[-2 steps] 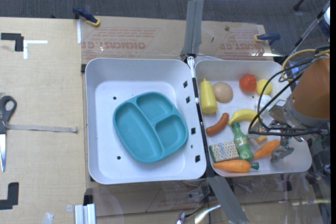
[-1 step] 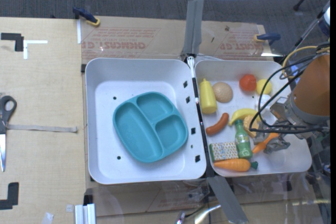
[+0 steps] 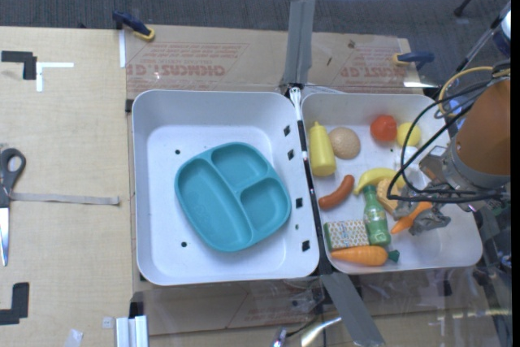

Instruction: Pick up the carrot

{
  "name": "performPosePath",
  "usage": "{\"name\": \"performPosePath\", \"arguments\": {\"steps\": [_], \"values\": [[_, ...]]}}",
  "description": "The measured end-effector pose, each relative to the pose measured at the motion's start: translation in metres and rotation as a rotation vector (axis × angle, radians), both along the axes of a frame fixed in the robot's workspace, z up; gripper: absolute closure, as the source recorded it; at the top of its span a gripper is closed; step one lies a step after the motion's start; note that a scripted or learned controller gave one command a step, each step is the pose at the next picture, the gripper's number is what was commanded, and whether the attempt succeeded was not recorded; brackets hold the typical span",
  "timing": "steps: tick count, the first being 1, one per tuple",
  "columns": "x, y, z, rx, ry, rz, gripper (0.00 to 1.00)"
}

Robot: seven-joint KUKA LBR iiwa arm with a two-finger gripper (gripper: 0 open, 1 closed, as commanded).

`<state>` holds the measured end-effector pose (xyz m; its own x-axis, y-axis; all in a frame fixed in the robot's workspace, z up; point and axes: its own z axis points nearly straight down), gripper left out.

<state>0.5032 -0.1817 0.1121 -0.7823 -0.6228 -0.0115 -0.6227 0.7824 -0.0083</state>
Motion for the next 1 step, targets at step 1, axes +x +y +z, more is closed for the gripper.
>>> {"name": "performPosePath", "arguments": {"steps": [1], "values": [[0.0301,0.0646,0.0639,0.003,0.008,-0.333,1.0]]}}
